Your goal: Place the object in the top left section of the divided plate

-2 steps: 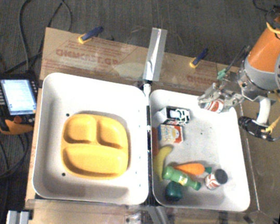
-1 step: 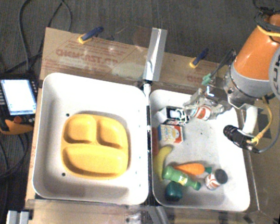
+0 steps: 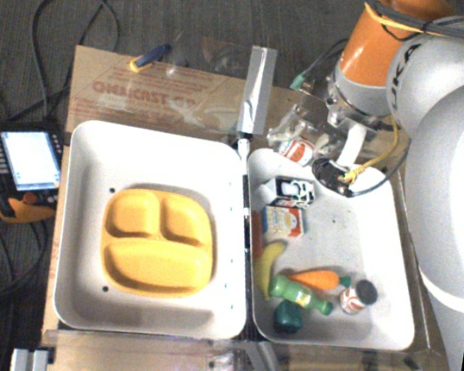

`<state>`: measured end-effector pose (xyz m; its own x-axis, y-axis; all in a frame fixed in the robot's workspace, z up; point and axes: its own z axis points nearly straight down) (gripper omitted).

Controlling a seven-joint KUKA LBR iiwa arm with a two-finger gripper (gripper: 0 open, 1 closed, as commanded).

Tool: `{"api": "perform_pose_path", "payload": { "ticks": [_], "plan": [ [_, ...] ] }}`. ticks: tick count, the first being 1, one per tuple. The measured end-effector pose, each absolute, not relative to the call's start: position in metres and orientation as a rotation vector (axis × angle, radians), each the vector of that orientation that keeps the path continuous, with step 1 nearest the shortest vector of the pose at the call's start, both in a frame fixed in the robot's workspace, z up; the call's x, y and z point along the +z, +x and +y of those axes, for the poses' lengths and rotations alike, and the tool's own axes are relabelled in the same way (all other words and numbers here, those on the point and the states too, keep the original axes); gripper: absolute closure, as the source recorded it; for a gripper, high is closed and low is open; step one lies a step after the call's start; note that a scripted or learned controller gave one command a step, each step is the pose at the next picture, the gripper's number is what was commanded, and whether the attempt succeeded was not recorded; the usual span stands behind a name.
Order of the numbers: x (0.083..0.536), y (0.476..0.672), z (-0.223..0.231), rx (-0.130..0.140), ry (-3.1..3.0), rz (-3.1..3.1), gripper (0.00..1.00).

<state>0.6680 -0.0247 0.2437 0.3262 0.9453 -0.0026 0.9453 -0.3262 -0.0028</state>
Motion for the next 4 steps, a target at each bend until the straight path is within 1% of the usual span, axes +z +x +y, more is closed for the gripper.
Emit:
{"api": "perform_pose_path", "payload": {
  "ticks": [1,2,3,4],
  "plan": [
    [0.184,0.668,0.039,0.004,-2.152,-2.29,1.0],
    [0.139,0.644,0.112,0.005,-2.293,-2.145,1.0],
    [0.129,0.595,0.18,-0.048,-2.131,-2.339,1.0],
    [0.204,0.559,0.192,0.005,-2.085,-2.345,1.0]
  ]
}}
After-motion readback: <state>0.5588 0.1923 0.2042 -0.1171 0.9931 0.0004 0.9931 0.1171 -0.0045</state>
